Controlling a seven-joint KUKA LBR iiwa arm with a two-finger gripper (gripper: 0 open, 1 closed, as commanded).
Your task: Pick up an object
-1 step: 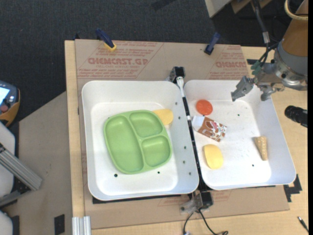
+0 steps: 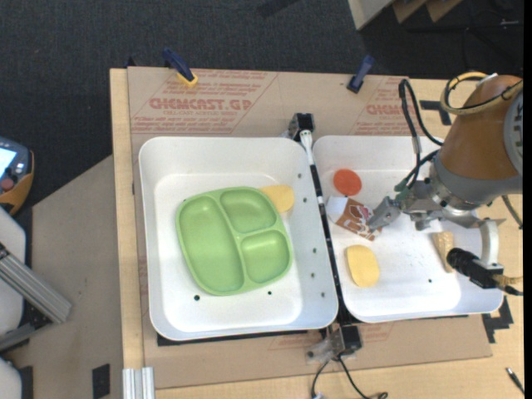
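Hand (image 2: 384, 215) tip blurred against brown-and-white packet (image 2: 357, 218), grip unclear.

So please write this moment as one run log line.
hand: over right bin, at brown-white packet | nearby: orange disc, yellow piece | left bin: green tray

We are looking at a robotics lab: two white bins (image 2: 158, 223) are sitting on a cardboard-covered bench (image 2: 216, 98) held by blue clamps (image 2: 180, 67), cables (image 2: 411, 115) are trailing at right, and dark carpet is lying beyond.
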